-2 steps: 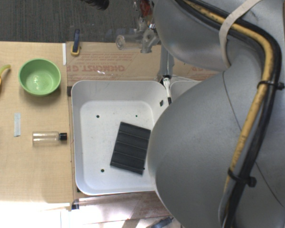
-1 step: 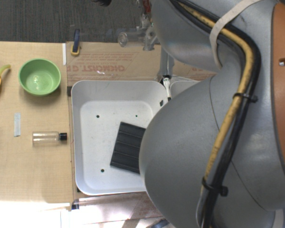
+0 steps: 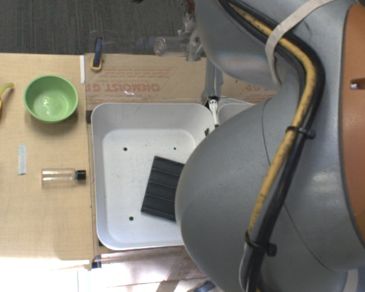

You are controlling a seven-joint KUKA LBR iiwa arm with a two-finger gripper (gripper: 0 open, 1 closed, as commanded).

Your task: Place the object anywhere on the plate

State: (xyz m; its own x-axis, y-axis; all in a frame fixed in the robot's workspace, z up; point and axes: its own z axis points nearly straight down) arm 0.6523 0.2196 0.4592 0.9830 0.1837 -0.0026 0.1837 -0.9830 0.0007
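Here we see the grey arm [image 3: 280,163] filling the right side of the camera view, with an orange band [image 3: 362,102] at the far right and a yellow cable [image 3: 292,132] strapped along its body. We cannot tell the state of the hand, since the arm's bulk covers that region. In the left white bin [image 3: 109,224] lies a dark ribbed rectangular object [image 3: 161,188], slightly tilted, its right edge hidden under the arm. On the wooden surface [image 3: 42,224] to the left stand a green bowl [image 3: 51,98] and, nearer us, a small clear bottle [image 3: 63,175] with a black cap lying on its side. A cardboard sheet [image 3: 146,84] sits behind the bin.
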